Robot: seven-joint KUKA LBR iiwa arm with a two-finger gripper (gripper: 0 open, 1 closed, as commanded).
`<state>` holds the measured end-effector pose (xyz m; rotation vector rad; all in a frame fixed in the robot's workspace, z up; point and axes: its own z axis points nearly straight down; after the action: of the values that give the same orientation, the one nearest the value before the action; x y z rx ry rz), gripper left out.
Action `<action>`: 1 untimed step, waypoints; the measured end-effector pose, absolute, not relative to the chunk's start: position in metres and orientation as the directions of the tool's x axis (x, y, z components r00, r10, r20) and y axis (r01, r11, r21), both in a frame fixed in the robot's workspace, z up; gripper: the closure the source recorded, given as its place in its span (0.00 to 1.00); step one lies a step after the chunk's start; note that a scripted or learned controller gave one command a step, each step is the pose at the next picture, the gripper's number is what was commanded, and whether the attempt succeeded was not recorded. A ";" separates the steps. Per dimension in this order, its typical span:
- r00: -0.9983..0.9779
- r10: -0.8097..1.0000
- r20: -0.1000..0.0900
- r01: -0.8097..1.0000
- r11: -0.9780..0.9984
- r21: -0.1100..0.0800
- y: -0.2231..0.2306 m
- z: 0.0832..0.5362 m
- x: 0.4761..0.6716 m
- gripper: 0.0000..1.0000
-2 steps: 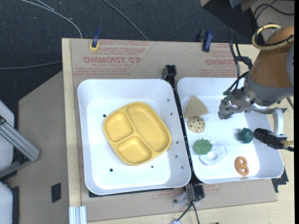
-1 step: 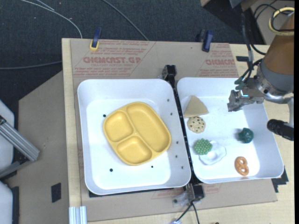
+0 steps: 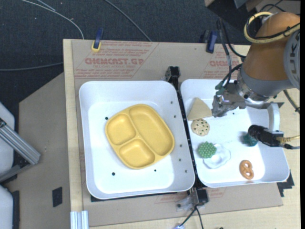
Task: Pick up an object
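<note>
A: What is lying on the bench (image 3: 119, 56)? Please begin with the biggest things.

B: The bench is carrying two white bins side by side. The left bin (image 3: 95, 99) is holding a yellow tray (image 3: 139, 135) with three compartments, and the tray is sitting a little turned near the middle of the bin. The right bin (image 3: 281, 168) is holding the small things.

A: And the arm?

B: The arm (image 3: 269, 51) is reaching in from the right, grey with an orange part above the wrist, and it is hanging over the far part of the right bin. The gripper (image 3: 220, 109) is pointing down just right of a tan wedge (image 3: 198, 109), near the bin's far left corner. It is not possible for me to tell if it is released or clenched, because the view is too unclear there.

A: Which objects are waiting in that bin?

B: The tan wedge is lying at the far left. Just near of it a round cookie (image 3: 200, 127) with dark spots is resting. Nearer again a green bumpy ball (image 3: 207, 150) is touching a clear plastic piece (image 3: 218, 158). At the near right a small brown pretzel (image 3: 246, 169) is lying alone. A teal object (image 3: 249, 139) is sitting at the right, partly hidden behind a black part of the arm.
</note>
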<state>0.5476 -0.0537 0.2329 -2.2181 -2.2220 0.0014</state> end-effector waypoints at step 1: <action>-0.001 1.000 0.001 1.000 0.001 -0.003 0.004 0.223 0.551 1.00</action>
<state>0.5515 0.0043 0.2226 -2.2179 -2.2210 0.0029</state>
